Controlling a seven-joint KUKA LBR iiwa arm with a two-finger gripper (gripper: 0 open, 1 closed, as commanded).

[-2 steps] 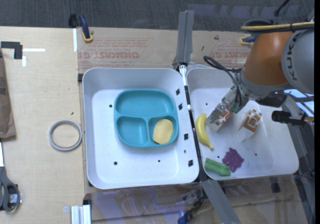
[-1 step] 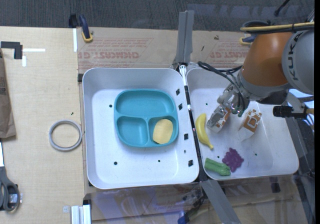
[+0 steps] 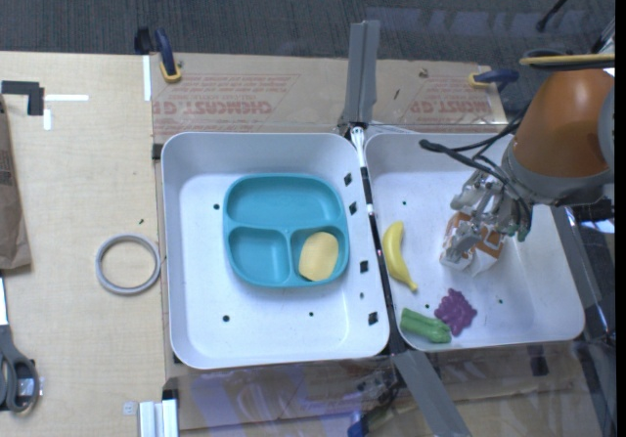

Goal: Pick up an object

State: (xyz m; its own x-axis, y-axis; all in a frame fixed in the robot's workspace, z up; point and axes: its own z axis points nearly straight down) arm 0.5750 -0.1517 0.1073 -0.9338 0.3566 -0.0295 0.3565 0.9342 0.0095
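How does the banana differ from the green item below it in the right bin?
The banana is yellow, while the green item is green. The banana is long, slim and curved and lies nearly top to bottom in the view; the green item is shorter and stubbier and lies more crosswise. The banana is farther from the bin's near rim, the green item close to it. Both lie in the right bin, near its left wall.

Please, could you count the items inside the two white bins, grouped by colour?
Yellow: 2, the banana and the round yellow item
Green: 1, the green vegetable
Purple: 1, the grapes
Blue: 1, the divided plate
Total: 5
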